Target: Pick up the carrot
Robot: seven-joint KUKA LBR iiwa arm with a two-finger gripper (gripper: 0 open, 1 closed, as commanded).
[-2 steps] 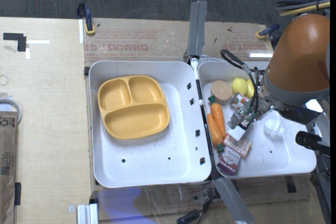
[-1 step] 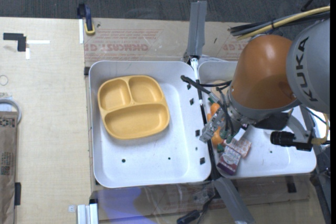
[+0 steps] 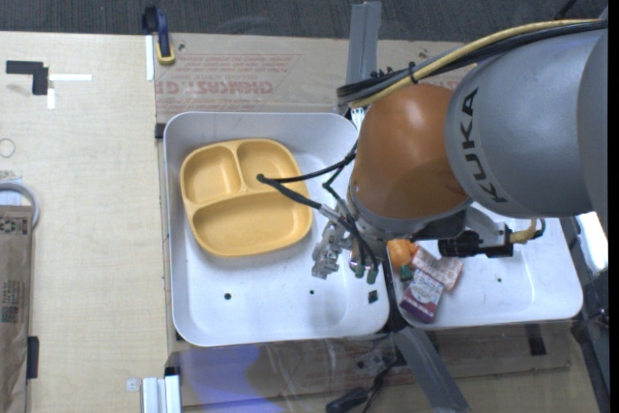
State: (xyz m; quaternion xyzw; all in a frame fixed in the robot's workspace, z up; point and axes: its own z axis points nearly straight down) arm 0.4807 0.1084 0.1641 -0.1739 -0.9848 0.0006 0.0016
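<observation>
1. Orange and partly hidden, the carrot (image 3: 399, 253) lies in the right bin (image 3: 542, 290), close against that bin's left wall, at about 7 o'clock from the arm's big orange band (image 3: 406, 155). What shows of it is small, rounded and smooth. Its long axis cannot be read, since the wrist covers most of it.

2. Touching or just beside it, at its 5 o'clock, are a red-and-white packet (image 3: 435, 271) and a dark maroon pouch (image 3: 418, 302). Both look like soft, flat, glossy wrappers.

3. The gripper (image 3: 337, 256) hangs over the left bin (image 3: 184, 237), near that bin's right wall. From the gripper the carrot lies at about 3 o'clock, just across the wall between the two bins. That is the relation the next move turns on, I judge: a short shift toward 3 o'clock before any descent.

4. The gripper is a pale, metallic cluster with dark cables around it. Nothing shows between its tips. Whether they are spread or closed I cannot tell at this slant.

5. At the gripper's 10 o'clock sits a yellow divided plate (image 3: 242, 198), matte plastic with three compartments and rounded corners. The white bins are shallow, smooth and slightly shiny, and they rest on a pale wooden bench (image 3: 87, 237).
</observation>
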